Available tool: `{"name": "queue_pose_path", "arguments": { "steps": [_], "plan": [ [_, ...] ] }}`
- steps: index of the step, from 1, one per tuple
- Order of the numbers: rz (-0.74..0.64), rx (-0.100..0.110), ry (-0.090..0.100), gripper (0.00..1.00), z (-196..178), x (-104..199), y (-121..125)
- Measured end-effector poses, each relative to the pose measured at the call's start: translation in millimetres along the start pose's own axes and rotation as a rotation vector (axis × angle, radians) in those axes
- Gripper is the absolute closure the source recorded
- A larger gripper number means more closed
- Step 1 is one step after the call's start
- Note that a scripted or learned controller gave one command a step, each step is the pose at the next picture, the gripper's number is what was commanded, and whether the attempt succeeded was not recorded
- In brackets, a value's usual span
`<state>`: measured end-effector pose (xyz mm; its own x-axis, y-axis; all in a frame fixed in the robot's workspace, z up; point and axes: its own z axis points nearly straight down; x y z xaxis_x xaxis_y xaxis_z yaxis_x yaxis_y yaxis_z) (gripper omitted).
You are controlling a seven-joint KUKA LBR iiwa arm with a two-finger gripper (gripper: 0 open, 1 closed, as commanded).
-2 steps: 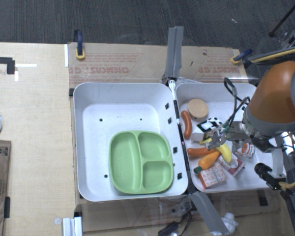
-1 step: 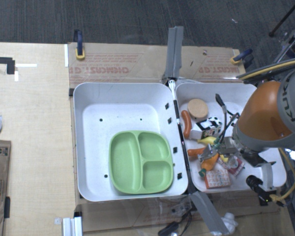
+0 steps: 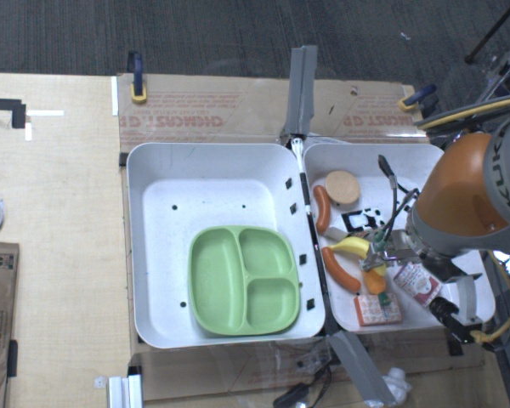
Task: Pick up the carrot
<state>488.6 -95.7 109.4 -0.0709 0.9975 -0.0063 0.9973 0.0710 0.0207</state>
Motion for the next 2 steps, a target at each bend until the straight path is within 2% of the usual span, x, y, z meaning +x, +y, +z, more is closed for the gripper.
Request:
{"name": "queue_pose_path", "arguments": {
  "steps": [1,2],
  "plan": [
    [-0.443,0.019,0.010,1.00,-82,18,-7],
    [-0.198,0.020,0.007,1.00,-109,79,-2]
  ]
}}
